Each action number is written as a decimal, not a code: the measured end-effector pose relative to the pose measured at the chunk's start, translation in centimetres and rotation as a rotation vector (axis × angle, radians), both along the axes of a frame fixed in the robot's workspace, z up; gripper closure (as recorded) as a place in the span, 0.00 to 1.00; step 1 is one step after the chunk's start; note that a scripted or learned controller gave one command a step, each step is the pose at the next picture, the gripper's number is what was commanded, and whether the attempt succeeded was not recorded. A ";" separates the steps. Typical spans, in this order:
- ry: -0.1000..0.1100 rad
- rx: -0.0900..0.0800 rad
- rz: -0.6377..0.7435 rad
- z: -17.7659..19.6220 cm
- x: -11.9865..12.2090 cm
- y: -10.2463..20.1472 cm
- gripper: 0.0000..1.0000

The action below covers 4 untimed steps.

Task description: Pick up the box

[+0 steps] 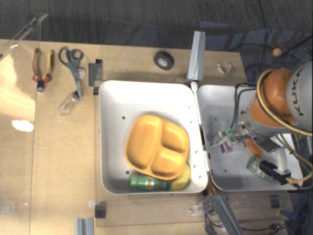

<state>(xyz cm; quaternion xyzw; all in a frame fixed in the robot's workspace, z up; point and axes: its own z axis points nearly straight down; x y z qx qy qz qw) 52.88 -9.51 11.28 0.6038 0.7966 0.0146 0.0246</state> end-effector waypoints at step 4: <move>0.025 -0.012 0.146 -1.5 1.7 -0.3 0.00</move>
